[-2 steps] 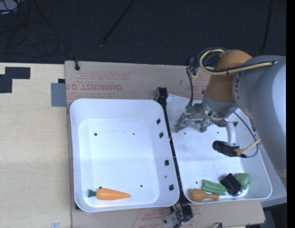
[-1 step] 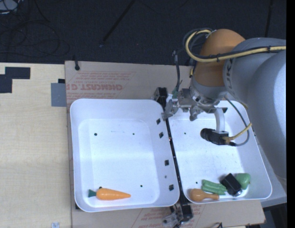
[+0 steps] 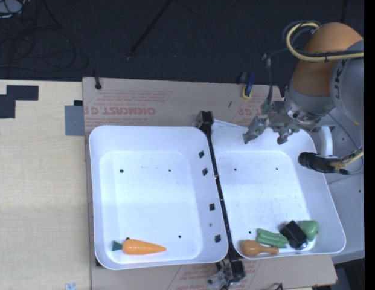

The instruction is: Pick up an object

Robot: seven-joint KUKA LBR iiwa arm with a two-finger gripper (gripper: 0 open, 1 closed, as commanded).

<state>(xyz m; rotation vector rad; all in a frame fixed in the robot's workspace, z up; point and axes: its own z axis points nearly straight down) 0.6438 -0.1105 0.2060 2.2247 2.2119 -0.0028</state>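
Note:
My gripper (image 3: 267, 135) hangs over the far rim of the right bin (image 3: 278, 162), its two fingers spread open with nothing between them. At that bin's near right corner lie a black block (image 3: 294, 234), a green pod-shaped toy (image 3: 270, 238), a rounded green piece (image 3: 310, 227) and an orange gourd-shaped toy (image 3: 258, 248), all bunched together. An orange carrot (image 3: 143, 247) with a green top rests alone at the near left of the left bin (image 3: 145, 180). All of these lie far from the gripper.
A black divider strip (image 3: 212, 186) runs between the two bins. The bins stand on brown cardboard (image 3: 151, 104), with a pale wooden table (image 3: 36, 180) to the left.

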